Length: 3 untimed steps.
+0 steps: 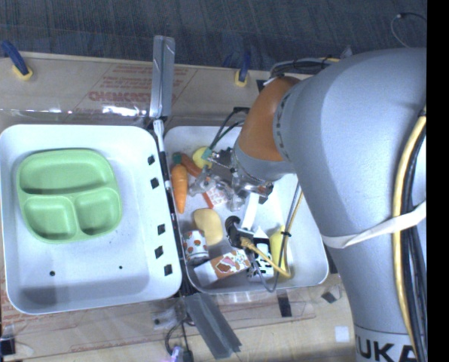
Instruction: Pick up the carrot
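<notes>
1. The arm (345, 149) reaches from the right over the right bin (313, 266), its orange band (261, 127) above the wrist.
2. The gripper (228, 176) hangs low over the bin's upper middle; clutter and the wrist hide it, so I cannot tell its state.
3. The carrot (179, 187) lies along the right bin's left wall, tip pointing toward the bottom of the view, just left of the gripper and seemingly apart from it.
4. A yellow fruit (200, 155) sits near the carrot's top; a pale potato (208, 223) lies below and to its right.
5. The left bin (134, 277) bears a green tray (68, 194) with three compartments.
</notes>
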{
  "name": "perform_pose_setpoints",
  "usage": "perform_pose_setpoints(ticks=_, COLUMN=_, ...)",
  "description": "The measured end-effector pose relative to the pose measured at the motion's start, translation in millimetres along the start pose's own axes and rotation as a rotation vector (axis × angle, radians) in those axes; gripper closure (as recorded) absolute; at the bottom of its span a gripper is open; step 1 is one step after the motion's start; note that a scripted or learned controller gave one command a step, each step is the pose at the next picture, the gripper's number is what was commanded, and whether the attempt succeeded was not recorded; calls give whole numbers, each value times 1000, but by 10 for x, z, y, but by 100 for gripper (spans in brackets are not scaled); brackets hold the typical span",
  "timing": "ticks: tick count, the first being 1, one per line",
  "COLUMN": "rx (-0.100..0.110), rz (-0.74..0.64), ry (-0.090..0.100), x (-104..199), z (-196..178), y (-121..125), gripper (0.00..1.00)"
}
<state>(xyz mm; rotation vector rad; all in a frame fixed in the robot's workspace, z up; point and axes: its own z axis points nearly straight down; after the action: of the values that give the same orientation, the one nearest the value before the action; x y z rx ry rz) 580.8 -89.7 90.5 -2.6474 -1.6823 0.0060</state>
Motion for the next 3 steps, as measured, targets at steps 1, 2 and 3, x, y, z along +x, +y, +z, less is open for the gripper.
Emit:
perform_pose_setpoints(ticks=1, rx=-5, rz=-169, ry=-2, x=127, z=-26, y=382, gripper=0)
perform_pose_setpoints(ticks=2, rx=-8, rz=-408, ry=-3, x=63, z=-38, y=325, gripper=0)
perform_pose_setpoints(ticks=3, rx=0, rz=-248, ry=0, x=-62, z=-2, y=-52, gripper=0)
